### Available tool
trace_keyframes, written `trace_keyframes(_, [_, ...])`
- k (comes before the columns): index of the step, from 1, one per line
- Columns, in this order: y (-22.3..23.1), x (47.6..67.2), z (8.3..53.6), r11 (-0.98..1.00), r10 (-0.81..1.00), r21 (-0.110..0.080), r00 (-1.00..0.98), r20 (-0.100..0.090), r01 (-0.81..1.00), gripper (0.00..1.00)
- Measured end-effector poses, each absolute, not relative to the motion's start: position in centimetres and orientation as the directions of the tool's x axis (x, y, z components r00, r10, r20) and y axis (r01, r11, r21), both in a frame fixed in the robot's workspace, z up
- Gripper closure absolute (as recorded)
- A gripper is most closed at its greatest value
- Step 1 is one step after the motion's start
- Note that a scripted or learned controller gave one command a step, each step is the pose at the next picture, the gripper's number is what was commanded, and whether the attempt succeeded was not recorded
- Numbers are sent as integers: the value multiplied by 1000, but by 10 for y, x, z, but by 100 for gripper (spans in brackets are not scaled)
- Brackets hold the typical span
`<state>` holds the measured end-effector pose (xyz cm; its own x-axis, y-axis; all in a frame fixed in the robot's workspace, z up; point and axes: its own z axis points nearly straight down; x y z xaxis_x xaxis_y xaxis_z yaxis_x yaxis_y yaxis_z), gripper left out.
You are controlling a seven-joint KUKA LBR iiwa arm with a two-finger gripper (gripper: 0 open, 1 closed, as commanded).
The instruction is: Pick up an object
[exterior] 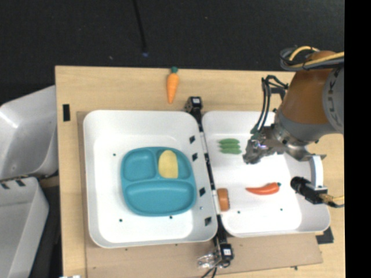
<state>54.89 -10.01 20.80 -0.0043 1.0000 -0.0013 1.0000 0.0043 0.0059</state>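
In the right bin [290, 222] lie a green pod-like vegetable [229, 146], a red chili pepper [264, 189] and a small orange piece [223, 199] by the bin's left wall. My gripper [254, 153] hangs over the right bin, just right of the green vegetable and above the red pepper. Nothing shows between its fingers. In the left bin [104, 225] sits a blue divided tray [142, 198] with a yellow object [168, 164] in its upper right compartment.
An orange carrot [172, 86] lies on the wooden bench [116, 88] behind the bins. Black clips [193, 104] sit along the seam between the bins. Cables run down the arm [307, 106] at the right.
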Motion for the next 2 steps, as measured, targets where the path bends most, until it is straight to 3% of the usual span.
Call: trace_keyframes(2, [-4, 587, 236, 7, 1000, 4, -7, 1, 1000, 100])
